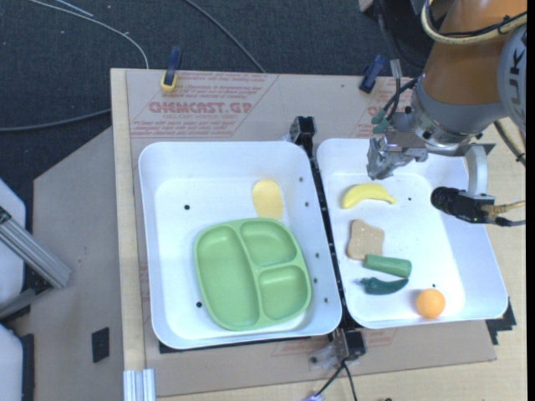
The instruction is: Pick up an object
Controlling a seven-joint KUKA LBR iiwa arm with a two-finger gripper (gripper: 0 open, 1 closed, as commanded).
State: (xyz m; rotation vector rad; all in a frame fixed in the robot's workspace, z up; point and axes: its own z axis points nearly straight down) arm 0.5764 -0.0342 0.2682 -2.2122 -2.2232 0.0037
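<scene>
My gripper (380, 169) hangs over the far part of the right bin (476, 249), just above and slightly right of a yellow banana (368, 195). Nothing shows between its fingers. Below the banana lie a tan slice of bread (364, 240), a green cucumber (388, 265) and a dark green pepper (383, 285). An orange (430, 303) rests near the bin's front right corner. In the left bin (159, 224) sit a green divided plate (252, 272) and a pale yellow piece (267, 198) behind it.
The black clamp (302, 129) stands at the far end of the wall between the bins. A black cable fitting (458, 202) juts over the right bin from the arm. Blue clips (170, 68) hold the cardboard sheet at the back.
</scene>
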